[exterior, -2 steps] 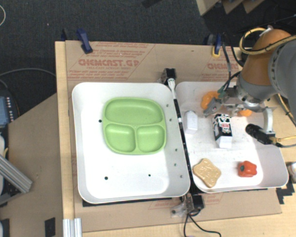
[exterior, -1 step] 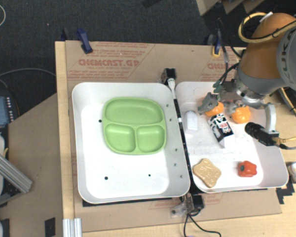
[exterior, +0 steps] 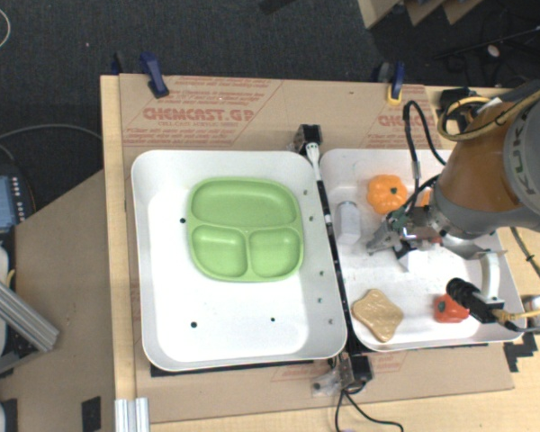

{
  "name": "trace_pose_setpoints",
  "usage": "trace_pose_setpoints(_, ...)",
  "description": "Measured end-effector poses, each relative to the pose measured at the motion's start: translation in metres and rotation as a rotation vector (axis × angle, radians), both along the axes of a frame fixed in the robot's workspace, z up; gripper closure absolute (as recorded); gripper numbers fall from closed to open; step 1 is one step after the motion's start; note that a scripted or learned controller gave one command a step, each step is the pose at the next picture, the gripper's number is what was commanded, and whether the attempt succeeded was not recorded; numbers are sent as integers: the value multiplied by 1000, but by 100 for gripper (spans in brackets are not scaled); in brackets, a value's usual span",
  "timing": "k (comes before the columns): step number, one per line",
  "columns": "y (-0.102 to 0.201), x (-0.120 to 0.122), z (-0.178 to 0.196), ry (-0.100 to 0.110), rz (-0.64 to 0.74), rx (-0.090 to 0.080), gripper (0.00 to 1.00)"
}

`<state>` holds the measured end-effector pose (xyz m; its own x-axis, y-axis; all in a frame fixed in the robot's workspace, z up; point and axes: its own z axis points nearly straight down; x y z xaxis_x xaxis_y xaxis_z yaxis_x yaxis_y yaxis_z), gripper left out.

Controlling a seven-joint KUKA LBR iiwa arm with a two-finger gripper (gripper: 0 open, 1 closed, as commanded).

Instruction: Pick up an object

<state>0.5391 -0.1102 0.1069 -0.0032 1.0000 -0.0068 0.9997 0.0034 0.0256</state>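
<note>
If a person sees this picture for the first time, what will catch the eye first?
Probably the green divided plate, lying alone in the left bin. Next comes the orange-banded arm reaching into the right bin, its pincer low beside a small orange pumpkin.

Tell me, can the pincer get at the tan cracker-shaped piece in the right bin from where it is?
Probably yes. The tan piece lies flat near the front of the right bin, with bare floor between it and the pincer.
</note>
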Motion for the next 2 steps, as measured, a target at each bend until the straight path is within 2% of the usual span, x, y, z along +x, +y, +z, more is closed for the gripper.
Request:
trace_pose_setpoints(1, -36, 70, -21, 16, -2, 2, 0)
trace_pose_setpoints(2, -55, 5, 91, 20, -7, 4, 0)
